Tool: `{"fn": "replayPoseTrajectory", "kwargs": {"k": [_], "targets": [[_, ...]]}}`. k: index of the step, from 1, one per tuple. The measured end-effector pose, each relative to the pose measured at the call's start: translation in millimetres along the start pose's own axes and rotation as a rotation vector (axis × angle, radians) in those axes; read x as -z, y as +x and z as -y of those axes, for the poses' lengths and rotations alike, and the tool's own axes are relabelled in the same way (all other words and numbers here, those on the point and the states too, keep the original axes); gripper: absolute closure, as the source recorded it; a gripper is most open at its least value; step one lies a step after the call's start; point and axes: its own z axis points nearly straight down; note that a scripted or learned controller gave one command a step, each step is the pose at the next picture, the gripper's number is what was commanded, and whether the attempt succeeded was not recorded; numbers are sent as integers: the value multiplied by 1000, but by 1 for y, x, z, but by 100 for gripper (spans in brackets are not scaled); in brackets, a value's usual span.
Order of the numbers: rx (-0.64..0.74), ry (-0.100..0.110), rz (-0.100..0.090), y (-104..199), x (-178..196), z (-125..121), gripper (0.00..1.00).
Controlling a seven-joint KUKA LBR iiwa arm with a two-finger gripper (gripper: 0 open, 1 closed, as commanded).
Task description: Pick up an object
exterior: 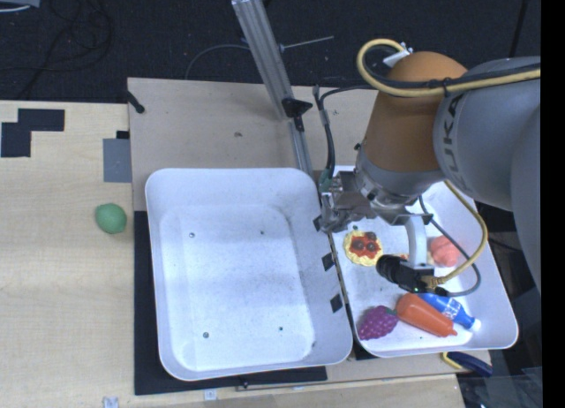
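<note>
The right bin holds several toys: a yellow and red round piece, a purple grape bunch, an orange carrot, a blue item and a pink piece. My gripper hangs low at the right bin's left wall, close to the divide between the bins and just up-left of the yellow and red piece. The grey arm and its orange band cover the bin's far part. Nothing can be seen held.
The left bin lies beside the right one. A green ball rests on the bench, left of the bins. A slanted aluminium bar rises behind the bins. Black cables loop near the wrist.
</note>
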Motion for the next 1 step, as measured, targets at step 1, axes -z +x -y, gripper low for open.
{"fn": "replayPoseTrajectory", "kwargs": {"k": [1], "targets": [[0,-2,0,48,13,19,100]]}}
